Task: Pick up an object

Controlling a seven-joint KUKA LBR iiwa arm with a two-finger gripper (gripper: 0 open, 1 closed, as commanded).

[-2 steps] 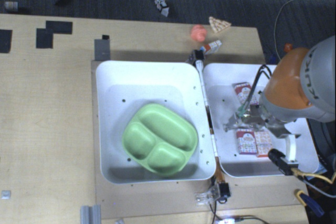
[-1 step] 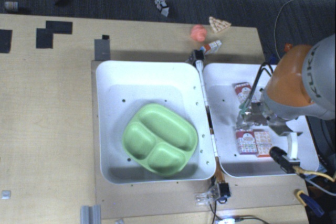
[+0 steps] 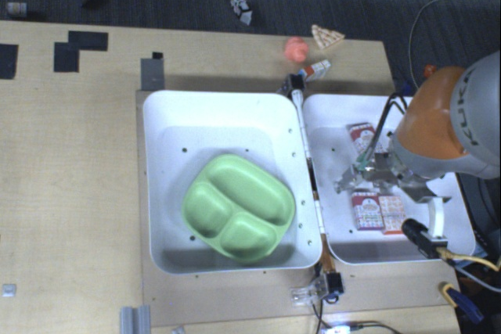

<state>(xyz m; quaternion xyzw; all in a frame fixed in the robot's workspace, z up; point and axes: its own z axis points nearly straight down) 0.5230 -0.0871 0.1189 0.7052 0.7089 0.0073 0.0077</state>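
Over the right bin (image 3: 329, 168), my gripper (image 3: 358, 172) hangs low on the grey arm with the orange band, which comes in from the right. Just behind it lies a red-and-white packet (image 3: 361, 134). In front of it, two similar packets (image 3: 380, 211) lie side by side on the bin floor. A small green speck shows at the gripper's tip, and I cannot make out what it is. The left bin (image 3: 164, 168) holds a green divided plate (image 3: 238, 205), tilted in the middle.
On the bench behind the bins lie an orange ball (image 3: 296, 49), a toy pizza slice (image 3: 327, 36) and a small tube (image 3: 315, 70). Between the bins runs a raised double rim (image 3: 309, 168). Small bits lie on the dark floor beyond the bench.
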